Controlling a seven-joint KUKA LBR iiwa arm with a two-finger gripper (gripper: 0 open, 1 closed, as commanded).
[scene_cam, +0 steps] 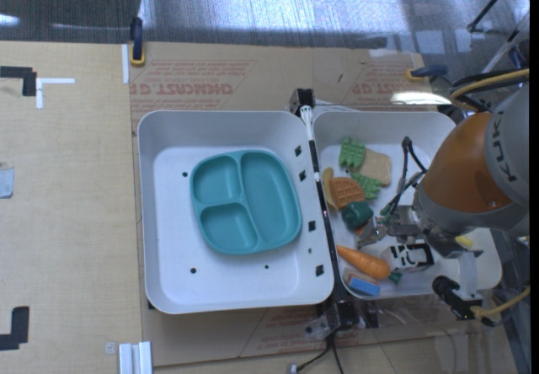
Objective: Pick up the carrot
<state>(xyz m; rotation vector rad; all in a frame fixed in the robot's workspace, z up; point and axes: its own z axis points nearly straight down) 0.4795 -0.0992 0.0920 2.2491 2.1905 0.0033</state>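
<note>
In the camera view, two shallow white bins stand side by side on the bench. The left bin (160,221) holds a teal plate (245,201) with three compartments, and the plate lies near the middle of that bin. The right bin (438,130) holds the small food toys, and I take the carrot as my landmark for them.

The carrot (363,261) is orange and lies on its side in the near part of the right bin, close to the wall that the two bins share. Its thin end points toward that wall. Just below the carrot, near the front edge of the bin, is a small blue block (364,286). Above the carrot sits a dark green vegetable toy (357,214), and above that one a waffle-like orange piece (344,191). Further above the carrot, toward the far side of the bin, are a light green leafy piece (353,154) and a pale beige slice (376,167), which touch each other.

The arm (467,174) comes in from the right of the carrot, with its orange band over the right bin. The gripper (376,229) is just above and to the right of the carrot, near the dark green toy. Whether its grip is spread or pressed together, I cannot tell. The carrot rests on the bin floor.
</note>
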